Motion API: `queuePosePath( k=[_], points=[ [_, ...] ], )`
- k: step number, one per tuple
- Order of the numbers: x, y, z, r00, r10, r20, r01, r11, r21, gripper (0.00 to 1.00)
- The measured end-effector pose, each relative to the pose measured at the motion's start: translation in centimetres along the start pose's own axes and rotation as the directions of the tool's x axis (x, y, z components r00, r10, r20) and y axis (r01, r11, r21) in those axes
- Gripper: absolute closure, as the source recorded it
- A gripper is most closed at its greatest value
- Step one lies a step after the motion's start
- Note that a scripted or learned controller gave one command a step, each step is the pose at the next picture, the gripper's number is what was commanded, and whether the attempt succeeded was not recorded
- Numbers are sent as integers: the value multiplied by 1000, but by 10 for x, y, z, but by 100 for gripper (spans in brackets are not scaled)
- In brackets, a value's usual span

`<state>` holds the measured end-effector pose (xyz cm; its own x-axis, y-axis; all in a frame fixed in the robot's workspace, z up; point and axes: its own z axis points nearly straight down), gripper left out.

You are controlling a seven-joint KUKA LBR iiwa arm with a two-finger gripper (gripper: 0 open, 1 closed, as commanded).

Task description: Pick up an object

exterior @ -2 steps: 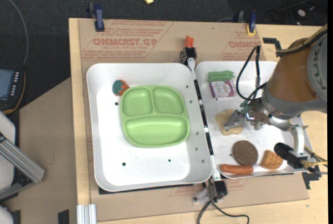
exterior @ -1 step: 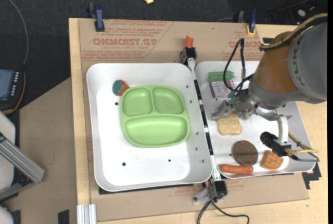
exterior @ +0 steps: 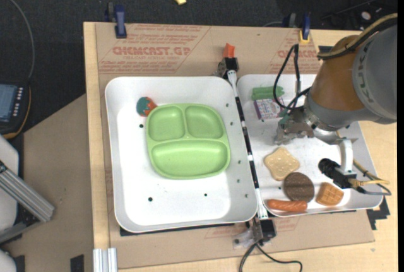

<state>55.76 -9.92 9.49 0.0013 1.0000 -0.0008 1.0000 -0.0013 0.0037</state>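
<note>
Grey arm (exterior: 353, 81) hangs over right bin (exterior: 372, 201), gripper (exterior: 291, 129) near its middle above toast (exterior: 281, 163), finger state can't tell; food crowds the near edge, so a descent risks missing or nudging cookie (exterior: 298, 186), sausage (exterior: 287, 205), waffle (exterior: 329, 194).

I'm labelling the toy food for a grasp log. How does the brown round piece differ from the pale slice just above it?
The brown round piece is dark and circular; the pale slice is tan and bread-shaped. The brown one lies nearer the sausage. Both lie flat in the right bin.
</note>
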Motion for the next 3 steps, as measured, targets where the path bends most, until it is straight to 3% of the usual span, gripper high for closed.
queuePosePath(
  k=[1, 2, 3],
  points=[
    [0, 0, 1, 1000, 0, 0, 0, 1000, 1, 0],
    [-12, -59, 11, 1000, 3, -2, -3, 1000, 9, 0],
    [3, -72, 10, 1000, -1, -3, 1, 1000, 7, 0]
  ],
)
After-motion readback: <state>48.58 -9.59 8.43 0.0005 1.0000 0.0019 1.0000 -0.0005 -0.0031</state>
